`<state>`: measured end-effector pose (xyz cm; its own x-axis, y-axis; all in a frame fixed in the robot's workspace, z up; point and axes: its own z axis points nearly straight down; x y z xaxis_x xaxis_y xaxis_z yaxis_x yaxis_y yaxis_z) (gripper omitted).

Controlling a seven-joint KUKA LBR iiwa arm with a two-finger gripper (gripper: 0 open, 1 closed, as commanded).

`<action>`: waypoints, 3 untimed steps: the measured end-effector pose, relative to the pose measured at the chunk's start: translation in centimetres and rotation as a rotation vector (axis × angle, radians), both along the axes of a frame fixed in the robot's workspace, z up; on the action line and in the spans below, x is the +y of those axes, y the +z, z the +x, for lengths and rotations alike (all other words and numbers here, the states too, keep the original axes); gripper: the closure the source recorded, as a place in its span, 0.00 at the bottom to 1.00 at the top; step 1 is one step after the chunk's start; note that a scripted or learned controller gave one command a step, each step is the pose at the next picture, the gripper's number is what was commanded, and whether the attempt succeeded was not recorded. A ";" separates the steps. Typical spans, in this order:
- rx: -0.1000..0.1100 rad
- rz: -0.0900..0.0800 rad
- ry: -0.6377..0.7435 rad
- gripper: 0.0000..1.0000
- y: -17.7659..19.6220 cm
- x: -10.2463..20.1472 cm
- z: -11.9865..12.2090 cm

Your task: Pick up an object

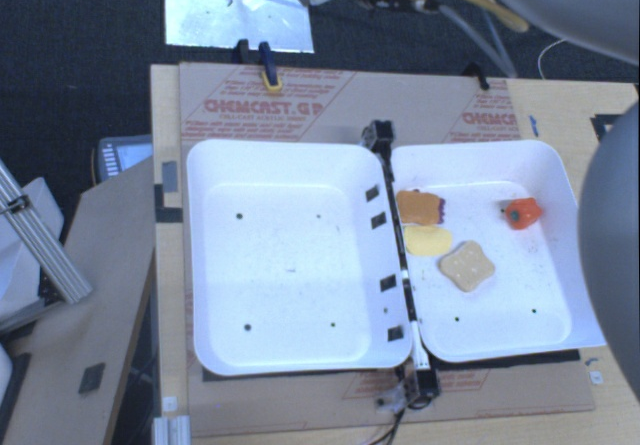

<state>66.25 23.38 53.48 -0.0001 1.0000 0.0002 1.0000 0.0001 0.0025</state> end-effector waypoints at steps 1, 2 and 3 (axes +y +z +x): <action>0.000 0.000 0.001 1.00 0.1 0.0 0.6; 0.000 0.001 0.002 0.00 0.1 0.1 0.6; -0.003 0.002 0.005 1.00 1.2 0.1 0.5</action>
